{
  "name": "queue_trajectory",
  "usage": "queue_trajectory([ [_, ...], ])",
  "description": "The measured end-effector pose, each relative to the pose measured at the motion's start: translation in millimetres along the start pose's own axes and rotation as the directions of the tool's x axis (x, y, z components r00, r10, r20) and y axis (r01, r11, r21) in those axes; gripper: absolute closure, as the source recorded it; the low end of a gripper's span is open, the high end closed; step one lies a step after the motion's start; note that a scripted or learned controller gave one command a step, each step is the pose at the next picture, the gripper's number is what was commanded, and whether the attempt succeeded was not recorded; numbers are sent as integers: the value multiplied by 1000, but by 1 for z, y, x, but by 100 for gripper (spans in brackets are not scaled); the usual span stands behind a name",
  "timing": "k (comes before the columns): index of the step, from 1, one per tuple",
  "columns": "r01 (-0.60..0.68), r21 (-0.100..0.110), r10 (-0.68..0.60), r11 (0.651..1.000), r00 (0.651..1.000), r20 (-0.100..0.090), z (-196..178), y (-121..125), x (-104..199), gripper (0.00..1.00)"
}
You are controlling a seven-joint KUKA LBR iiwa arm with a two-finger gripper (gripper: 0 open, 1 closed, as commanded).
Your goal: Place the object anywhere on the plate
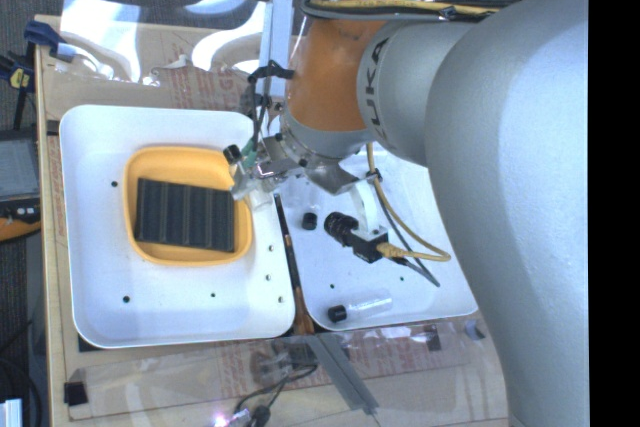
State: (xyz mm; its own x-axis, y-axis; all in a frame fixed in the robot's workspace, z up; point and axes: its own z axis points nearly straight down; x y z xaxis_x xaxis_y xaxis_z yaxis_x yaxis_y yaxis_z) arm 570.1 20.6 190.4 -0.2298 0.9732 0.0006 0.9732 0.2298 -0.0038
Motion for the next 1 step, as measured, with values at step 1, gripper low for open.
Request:
queue_trajectory([
  [1, -1, 0, 1, 1000, 1000, 0, 0, 0, 0, 0],
])
